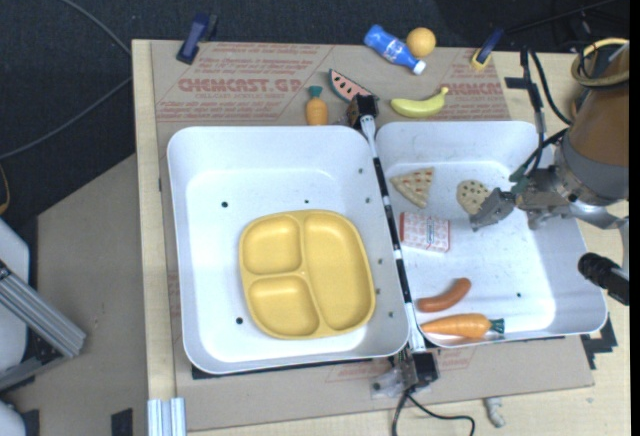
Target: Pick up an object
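The arm reaches in from the right, and its gripper hangs over the right bin, close to that bin's far edge; whether it is spread or pressed together I cannot tell, as it shows as a dark mass, with nothing seen pinched in it. Just left of it, touching or nearly so, lies a round cookie. A pizza slice lies near the far left corner of the same bin, and a small red and white packet sits against the left edge, about halfway along. Toward the near edge lie a sausage and, just nearer, a carrot. The left bin holds a yellow divided plate near its middle. On the bench behind the bins lie a banana, a watermelon slice, a small orange carrot-like toy, a blue bottle and an orange.
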